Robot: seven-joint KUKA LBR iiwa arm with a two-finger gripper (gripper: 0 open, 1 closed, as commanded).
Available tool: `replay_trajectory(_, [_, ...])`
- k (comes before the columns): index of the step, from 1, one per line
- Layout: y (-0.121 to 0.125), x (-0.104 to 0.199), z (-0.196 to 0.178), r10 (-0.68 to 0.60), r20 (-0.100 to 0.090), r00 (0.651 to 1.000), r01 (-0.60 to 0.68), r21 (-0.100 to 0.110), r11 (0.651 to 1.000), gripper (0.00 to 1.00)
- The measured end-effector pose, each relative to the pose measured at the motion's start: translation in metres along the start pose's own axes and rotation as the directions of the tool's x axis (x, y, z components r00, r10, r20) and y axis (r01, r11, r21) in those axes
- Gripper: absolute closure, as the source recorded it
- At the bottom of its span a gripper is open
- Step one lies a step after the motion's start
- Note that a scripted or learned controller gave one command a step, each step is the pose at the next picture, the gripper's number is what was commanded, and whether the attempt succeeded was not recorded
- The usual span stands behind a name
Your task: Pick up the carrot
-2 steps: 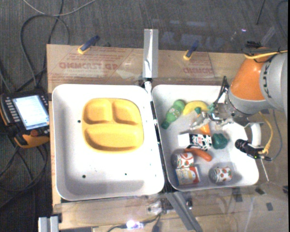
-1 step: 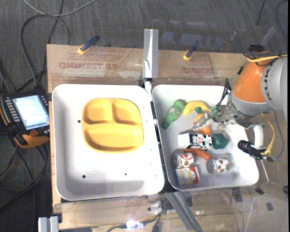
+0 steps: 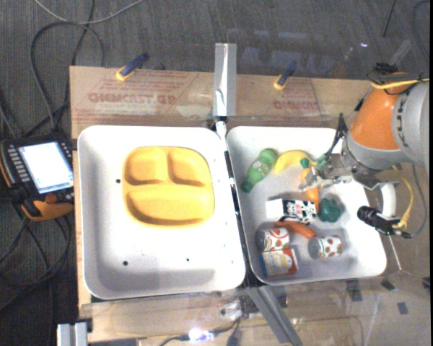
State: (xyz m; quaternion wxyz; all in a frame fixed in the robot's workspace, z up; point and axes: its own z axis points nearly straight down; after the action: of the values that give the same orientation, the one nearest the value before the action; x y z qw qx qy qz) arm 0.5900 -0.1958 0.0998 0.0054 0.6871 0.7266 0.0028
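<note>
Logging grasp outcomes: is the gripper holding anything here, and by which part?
Cannot be told. The gripper sits low over the right bin near a small orange item; no grasp is visible.

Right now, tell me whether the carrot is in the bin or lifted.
In the bin. The carrot lies flat among the cans in the right bin, and the gripper sits apart from it, above a small orange thing.

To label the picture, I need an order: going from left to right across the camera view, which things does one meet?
Handheld screen pendant on the floor → yellow compartment tray → green plastic bottle → yellow banana → dark green round vegetable → orange band of the arm.
</note>
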Motion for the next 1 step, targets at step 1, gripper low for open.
replay_trajectory(1, [-0.0059,0.046,-0.0877,-0.076,-0.005,0.997,0.076,0.012,0.997,1.0])
